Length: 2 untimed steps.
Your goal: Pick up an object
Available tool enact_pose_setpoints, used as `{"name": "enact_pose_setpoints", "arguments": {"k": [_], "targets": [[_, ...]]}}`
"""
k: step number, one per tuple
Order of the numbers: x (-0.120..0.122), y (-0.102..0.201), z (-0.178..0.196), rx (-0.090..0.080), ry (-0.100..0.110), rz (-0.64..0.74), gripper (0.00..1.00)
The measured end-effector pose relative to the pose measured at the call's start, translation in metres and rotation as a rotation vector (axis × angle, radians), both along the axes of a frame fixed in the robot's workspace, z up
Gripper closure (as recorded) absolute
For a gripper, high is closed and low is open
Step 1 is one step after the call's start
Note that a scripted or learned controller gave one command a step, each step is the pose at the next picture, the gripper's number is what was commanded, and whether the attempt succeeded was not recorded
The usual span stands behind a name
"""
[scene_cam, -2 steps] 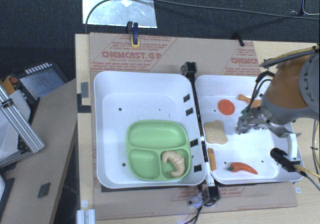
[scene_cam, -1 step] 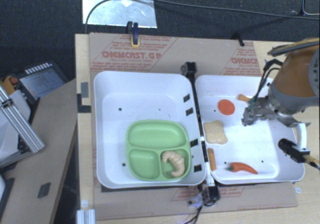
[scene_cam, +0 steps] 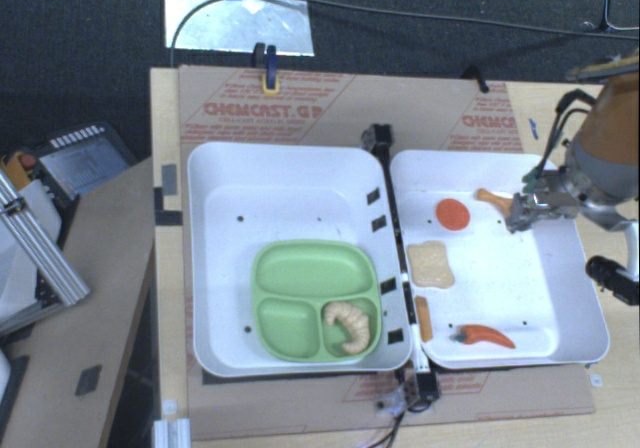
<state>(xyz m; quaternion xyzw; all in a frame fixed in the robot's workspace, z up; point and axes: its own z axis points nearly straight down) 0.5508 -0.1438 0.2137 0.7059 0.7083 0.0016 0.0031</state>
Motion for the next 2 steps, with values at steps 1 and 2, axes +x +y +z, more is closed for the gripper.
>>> {"name": "enact_pose_setpoints", "arguments": {"k": [1,2], "targets": [[0.002,0.0,0.054,0.0,0.0,0.002,1.0],[-0.007,0.058,0.04,0.003,0.006,0.004,1.0]]}}
